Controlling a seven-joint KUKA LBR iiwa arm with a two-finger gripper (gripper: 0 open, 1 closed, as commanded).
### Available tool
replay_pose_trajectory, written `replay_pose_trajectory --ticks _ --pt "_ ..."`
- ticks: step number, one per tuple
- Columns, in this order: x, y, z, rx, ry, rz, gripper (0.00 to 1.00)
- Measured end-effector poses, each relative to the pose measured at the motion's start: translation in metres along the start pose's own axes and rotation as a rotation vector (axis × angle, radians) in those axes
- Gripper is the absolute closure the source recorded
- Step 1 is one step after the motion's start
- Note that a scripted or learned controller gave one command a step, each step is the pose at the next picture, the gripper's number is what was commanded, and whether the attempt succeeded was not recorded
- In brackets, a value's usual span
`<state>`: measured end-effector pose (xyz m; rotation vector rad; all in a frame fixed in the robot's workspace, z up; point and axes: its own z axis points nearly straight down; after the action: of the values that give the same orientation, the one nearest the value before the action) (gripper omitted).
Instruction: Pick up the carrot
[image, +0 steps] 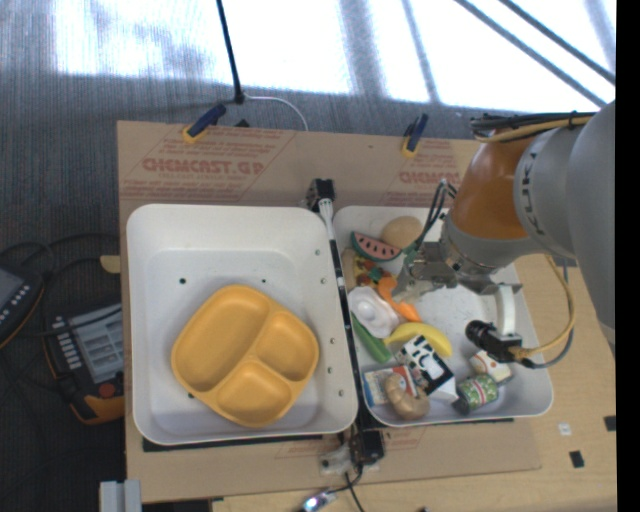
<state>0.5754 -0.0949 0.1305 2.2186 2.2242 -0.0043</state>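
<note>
The big grey arm (560, 180) comes in from the right and bends down over the right bin (535, 400). Its orange band sits just above the wrist, and the wrist points down into the bin near the back. The gripper (412, 282) is low among the toys, at the left side of that bin. I cannot tell how it is set. The carrot (405, 312) is a small orange piece lying just under and beside the gripper, next to a white toy (372, 312) and above a yellow banana (418, 333). A watermelon slice (371, 245) lies near the back of the same bin. The left bin (150, 300) holds a yellow tray (245, 352) with three parts. Both bins sit side by side on the brown worktop (210, 165).
</note>
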Motion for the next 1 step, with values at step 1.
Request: replay_pose_trajectory --ticks 1 --pt "0.0 -0.0001 0.0001 0.0 0.0 0.0 0.0"
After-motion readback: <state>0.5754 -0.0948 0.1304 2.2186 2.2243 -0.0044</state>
